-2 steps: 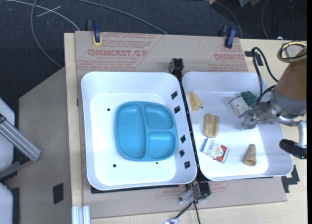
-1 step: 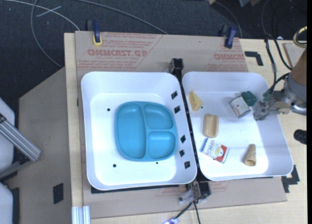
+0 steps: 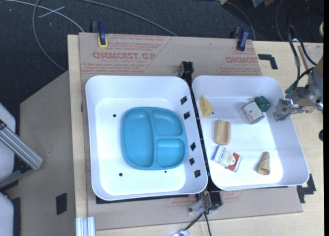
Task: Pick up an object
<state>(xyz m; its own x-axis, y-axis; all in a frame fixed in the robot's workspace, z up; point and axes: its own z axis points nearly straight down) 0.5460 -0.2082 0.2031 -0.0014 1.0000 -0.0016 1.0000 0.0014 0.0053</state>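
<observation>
Dark carpet with cables surrounds tabletop (image 3: 51,127); two white bins side by side on it. Claw (image 3: 286,107) at right edge of frame, over right rim of right bin (image 3: 288,142); can't tell if released or clenched, nothing visibly held. Nearest it, upper right of bin: green object (image 3: 262,103) touching grey-white block (image 3: 252,112), block tilted. Lower right: tan cone (image 3: 263,163), long axis near vertical. Center-left: tan roll (image 3: 222,131), long axis vertical. Above it, yellow piece (image 3: 206,106), slightly tilted. Bottom: red-white-blue packet (image 3: 226,158), skewed. Left bin (image 3: 97,106) holds blue divided plate (image 3: 153,138).
</observation>
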